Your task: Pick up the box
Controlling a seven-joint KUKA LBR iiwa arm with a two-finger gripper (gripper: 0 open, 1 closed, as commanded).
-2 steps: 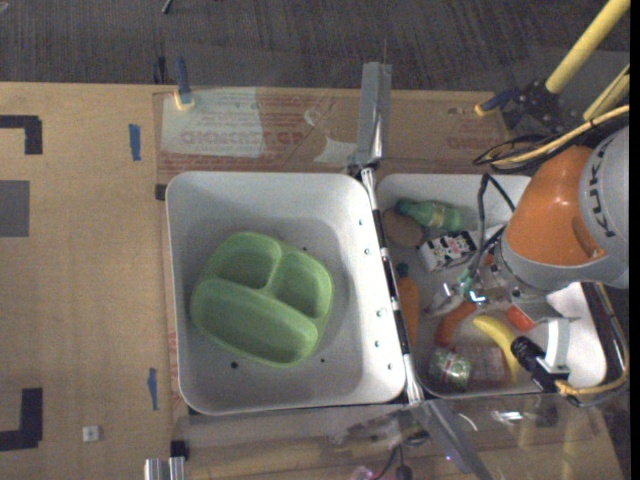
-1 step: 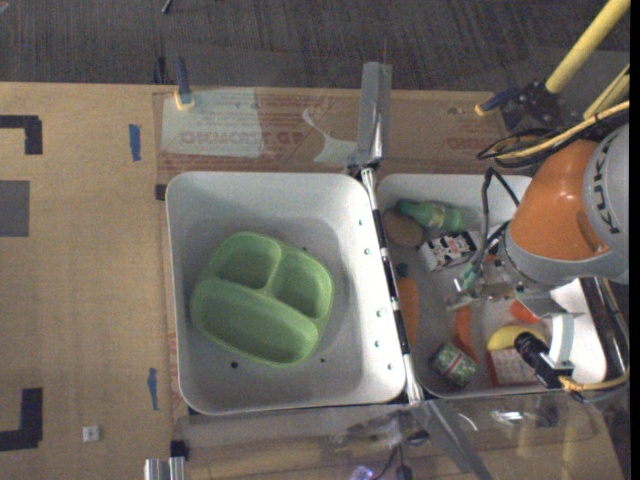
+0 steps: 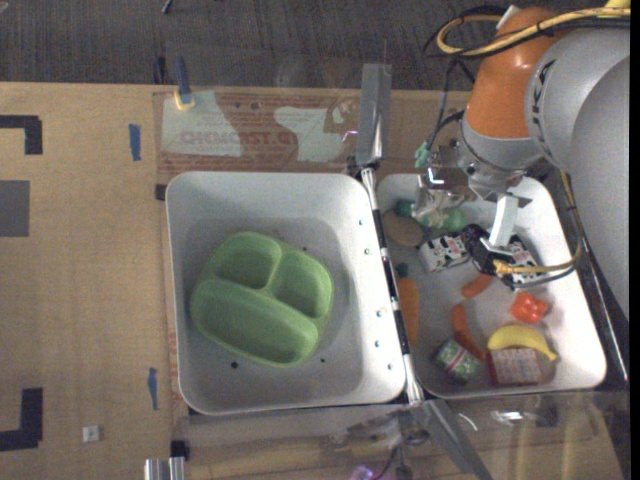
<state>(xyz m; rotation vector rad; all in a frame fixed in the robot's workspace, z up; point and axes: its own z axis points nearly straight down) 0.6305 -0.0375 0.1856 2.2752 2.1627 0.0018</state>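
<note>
A small white box point(image 3: 443, 251) with dark print lies near the back middle of the right bin point(image 3: 585, 353). A second, reddish box point(image 3: 516, 367) lies flat at the bin's front, just under a banana point(image 3: 520, 340). My gripper point(image 3: 437, 206) hangs low over the back left part of the right bin, just behind the white box and a little to its left. The wrist and its cables hide what is under it. Nothing can be seen held.
The left bin point(image 3: 190, 368) holds a green divided plate point(image 3: 262, 296). In the right bin lie a carrot point(image 3: 408, 308), a brown disc point(image 3: 405, 231), green pieces point(image 3: 456, 218), orange pieces point(image 3: 476, 286), a red pepper point(image 3: 530, 308) and a small can point(image 3: 455, 359). The arm covers the bin's back right.
</note>
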